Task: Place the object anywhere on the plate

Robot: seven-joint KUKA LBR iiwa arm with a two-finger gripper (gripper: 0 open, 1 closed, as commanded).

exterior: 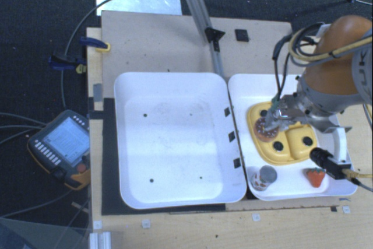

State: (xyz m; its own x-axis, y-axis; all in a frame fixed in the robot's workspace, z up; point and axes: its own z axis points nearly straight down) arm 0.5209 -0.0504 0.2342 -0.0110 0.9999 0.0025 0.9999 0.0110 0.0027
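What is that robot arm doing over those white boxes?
The arm reaches into the right bin, with its gripper low over a yellow plate. A round brownish thing lies on the plate right below it. A small can and an orange toy sit nearby in that bin.

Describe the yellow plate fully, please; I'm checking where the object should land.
The yellow plate lies flat in the right bin, toward its middle. It looks like glossy plastic with rounded corners and a raised rim, and shows a few dark round spots on its surface. A brownish round object sits on its left part. The hand hangs right over that object, and the arm hides the plate's upper right part.
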